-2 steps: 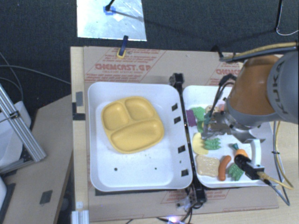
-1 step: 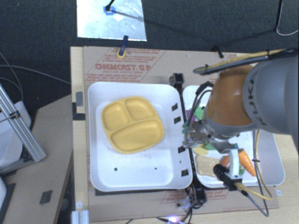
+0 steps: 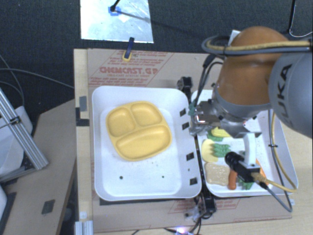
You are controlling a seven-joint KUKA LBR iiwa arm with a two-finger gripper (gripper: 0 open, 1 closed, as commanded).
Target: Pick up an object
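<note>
The arm's orange band and grey wrist hang over the right bin [image 3: 286, 173] and cover most of it. Below the wrist, several toy foods lie at the bin's left side: a yellow piece [image 3: 211, 152], a green piece [image 3: 222, 149], a tan bread slice [image 3: 216, 174] and an orange-red piece [image 3: 232, 179]. A black part [image 3: 238, 165] of the tool head lies over them. The gripper's fingertips are hidden by the wrist. A yellow divided plate [image 3: 138, 130] rests in the left bin [image 3: 105, 180].
Black clips [image 3: 192, 156] line the seam between the two bins. Cables loop off the arm along the right bin's right and front edges. A metal frame stands at the far left, and a shiny sheet lies beyond the bench.
</note>
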